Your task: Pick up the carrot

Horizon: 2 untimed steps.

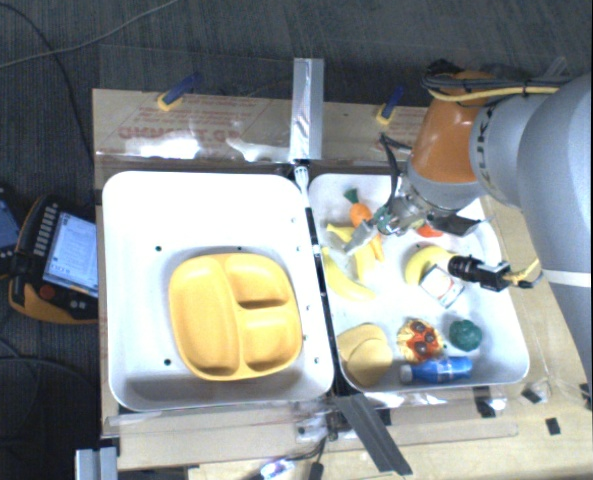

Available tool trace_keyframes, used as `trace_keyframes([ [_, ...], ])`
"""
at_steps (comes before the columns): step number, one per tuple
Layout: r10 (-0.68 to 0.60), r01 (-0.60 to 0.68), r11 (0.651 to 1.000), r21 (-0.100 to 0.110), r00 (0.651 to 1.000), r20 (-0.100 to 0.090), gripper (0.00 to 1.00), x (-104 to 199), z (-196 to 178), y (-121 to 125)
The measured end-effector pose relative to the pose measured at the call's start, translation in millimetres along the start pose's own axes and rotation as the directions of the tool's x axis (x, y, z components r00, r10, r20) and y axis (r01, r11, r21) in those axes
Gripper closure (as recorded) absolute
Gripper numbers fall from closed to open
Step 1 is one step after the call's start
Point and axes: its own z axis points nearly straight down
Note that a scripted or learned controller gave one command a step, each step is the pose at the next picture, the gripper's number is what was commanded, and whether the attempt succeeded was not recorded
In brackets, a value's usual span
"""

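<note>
The grey arm (pixel 536 158) fills the upper right of the camera view, its orange band (pixel 446 148) sitting above the wrist as it reaches down into the right bin (pixel 521 363). Beside that bin, the left bin (pixel 136 268) holds a yellow divided plate (pixel 234 313) with three compartments, lying a little below the bin's middle. The two bins touch along a dark seam, and a clear plastic sheet (pixel 206 128) is taped to the brown board (pixel 111 108) behind them. At the far left, off the bench, a handheld control pendant (pixel 56 258) with a lit screen rests on the dark carpet. In the right bin, a banana (pixel 341 278) lies along the left wall, with a tan bread-like lump (pixel 364 353) near the front left corner. A yellow lemon-shaped fruit (pixel 424 261) sits near the middle, just beside a small white cup (pixel 439 283). At the front lies a blue bottle (pixel 441 370) on its side, with an orange patterned toy (pixel 419 338) and a dark green ball (pixel 465 334) just behind it. The gripper (pixel 376 230) hangs over the bin's upper left area above some yellow pieces; whether its fingers are spread or closed, I cannot tell. The carrot (pixel 359 211), small and orange with a green top, lies near the bin's back wall, just up and left of the gripper, apart from it.
</note>
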Motion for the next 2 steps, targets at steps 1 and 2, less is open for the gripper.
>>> trace_keyframes([
  [1,0.0,0.0,1.0,0.002,1.0,-0.002,1.0,0.1,-7.8,-0.2],
  [2,0.12,-0.12,0.993,-0.001,0.993,0.003,1.0,48.7,-82.0,8.1],
])
